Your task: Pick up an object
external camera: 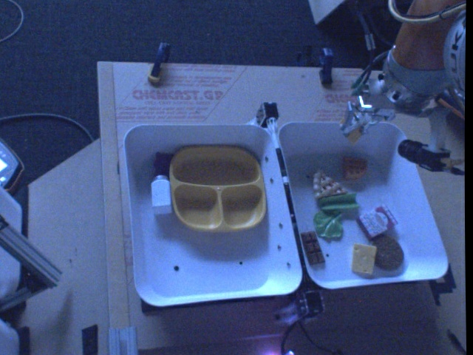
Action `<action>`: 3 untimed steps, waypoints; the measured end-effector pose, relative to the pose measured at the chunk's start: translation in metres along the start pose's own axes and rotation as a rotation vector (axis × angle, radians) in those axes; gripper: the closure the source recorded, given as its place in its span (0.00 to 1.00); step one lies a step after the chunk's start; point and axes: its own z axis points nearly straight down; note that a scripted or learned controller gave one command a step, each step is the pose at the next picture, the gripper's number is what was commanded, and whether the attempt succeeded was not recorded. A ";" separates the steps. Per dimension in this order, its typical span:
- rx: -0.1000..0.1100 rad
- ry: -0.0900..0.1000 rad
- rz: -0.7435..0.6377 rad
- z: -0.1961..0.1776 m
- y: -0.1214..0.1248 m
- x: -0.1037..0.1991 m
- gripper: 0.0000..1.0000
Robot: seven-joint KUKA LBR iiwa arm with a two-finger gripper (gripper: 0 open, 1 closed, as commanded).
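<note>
Yellow divided plate (217, 186) fills the left bin (140, 272), white bottle (161, 194) touching its left edge. Gripper (358, 126) hangs at the right bin's (432, 228) far edge, pinching a small tan piece (355, 134). Orange waffle (355, 168), corn (326, 185), lettuce (331, 220), chocolate (312, 247), cheese (363, 259) and cookie (388, 253) crowd the floor.

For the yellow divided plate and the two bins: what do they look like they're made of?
The yellow divided plate looks like moulded plastic with a matt finish: one even colour, rounded dividers, soft sheen. The two white bins, left bin and right bin, look like thin formed plastic, smooth and slightly glossy, with rounded corners and rolled rims. The dim light leaves both uncertain.
</note>
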 end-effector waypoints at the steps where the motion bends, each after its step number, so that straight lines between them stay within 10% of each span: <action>1: 0.010 0.003 0.002 -0.004 -0.042 0.008 1.00; 3: 0.011 0.003 0.001 0.006 -0.131 0.039 1.00</action>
